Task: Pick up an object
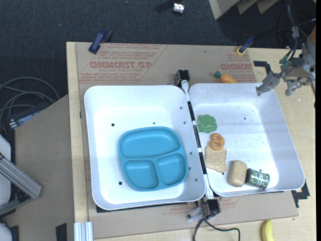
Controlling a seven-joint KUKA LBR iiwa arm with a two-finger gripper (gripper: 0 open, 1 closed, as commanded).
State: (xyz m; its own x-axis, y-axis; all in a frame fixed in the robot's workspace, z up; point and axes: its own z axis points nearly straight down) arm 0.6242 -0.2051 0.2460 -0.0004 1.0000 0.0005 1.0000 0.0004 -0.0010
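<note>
A green can (pixel 258 179) lies at the right bin's (pixel 261 115) near edge; the claw (pixel 278 83), spread and holding nothing, hovers over its far right corner.

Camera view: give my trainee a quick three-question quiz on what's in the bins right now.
1. True or false: the blue tray lies in the right bin.
2. Which item sits nearest the right bin's front corner: A) green leaf B) green can C) orange ring?
3. Where is the hand?

Key:
1. False; it lies in the left bin.
2. B.
3. Above the right bin's far right corner, with nothing between its fingers.
</note>
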